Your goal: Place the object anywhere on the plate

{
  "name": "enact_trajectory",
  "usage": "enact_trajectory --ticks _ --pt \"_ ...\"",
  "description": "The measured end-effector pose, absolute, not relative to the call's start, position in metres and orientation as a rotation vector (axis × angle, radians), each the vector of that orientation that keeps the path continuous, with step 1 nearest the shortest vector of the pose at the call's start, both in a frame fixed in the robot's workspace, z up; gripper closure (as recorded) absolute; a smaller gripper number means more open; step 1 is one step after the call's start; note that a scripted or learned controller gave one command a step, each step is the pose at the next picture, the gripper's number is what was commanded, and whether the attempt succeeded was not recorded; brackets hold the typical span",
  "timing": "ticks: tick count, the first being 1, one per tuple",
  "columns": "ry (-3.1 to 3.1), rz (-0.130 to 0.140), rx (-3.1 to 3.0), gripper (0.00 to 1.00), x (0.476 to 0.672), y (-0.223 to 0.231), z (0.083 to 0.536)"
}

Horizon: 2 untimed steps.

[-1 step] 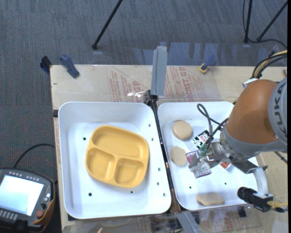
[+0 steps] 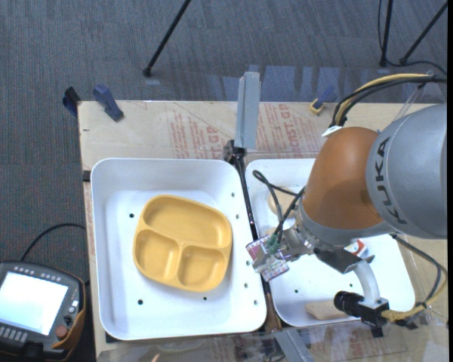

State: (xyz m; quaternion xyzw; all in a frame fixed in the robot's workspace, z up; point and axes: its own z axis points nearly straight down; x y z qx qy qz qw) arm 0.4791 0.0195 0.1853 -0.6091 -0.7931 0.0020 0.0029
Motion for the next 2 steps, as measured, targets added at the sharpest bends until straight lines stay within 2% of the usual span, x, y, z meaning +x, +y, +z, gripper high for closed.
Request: enact_trajectory --ticks 1,2 --pt "-2.423 0.007 -1.991 1.00 0.5032 0.0963 0.1882" --pt "-2.423 0.008 -1.993 0.00 0.5033 0.0957 0.1884"
